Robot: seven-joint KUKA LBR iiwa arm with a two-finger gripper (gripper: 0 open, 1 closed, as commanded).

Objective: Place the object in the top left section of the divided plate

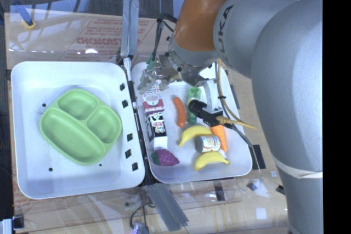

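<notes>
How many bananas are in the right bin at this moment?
2. One banana lies mid-bin beside the can; the other banana lies near the front edge. The arm may hide more.

One fixed camera looks down at a slant from above the bench, the claw [149, 78] near mid-frame, one white bin [33, 172] left of it and the other bin [241, 164] beneath and right.

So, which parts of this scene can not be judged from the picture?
- Camera view: the upper part of the right bin is hidden by the arm.
- Camera view: the gripper is small and cluttered against the carton, so a hold cannot be told.
- Camera view: the can label is too small to read.
- Camera view: the green plate is clear to see, with three sections.
</notes>
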